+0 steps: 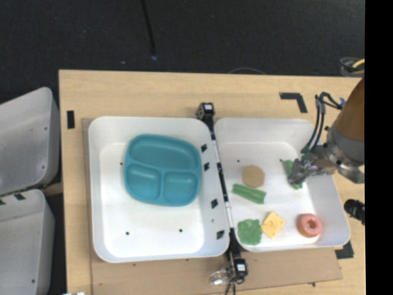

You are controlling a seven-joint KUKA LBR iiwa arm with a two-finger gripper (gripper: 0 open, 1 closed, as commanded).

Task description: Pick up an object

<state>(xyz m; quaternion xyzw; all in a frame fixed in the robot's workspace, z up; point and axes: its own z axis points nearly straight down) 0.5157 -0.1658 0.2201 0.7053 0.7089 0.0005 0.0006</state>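
My gripper (297,172) hangs low over the right part of the right bin (264,131). A small green piece (290,166) pokes out from under it on the left and below; most of that piece is hidden by the gripper. Left of the gripper lies a round tan cookie (253,176), with a long green pod (249,193) just below the cookie. Along the bin's front edge sit a flat green leafy piece (249,232), a yellow cheese wedge (273,224) and a pink donut (309,225).
A teal divided plate (163,169) lies in the left bin (104,226). A black-clipped divider (216,177) separates the bins. The arm's orange band (353,118) and cables rise at the right edge.
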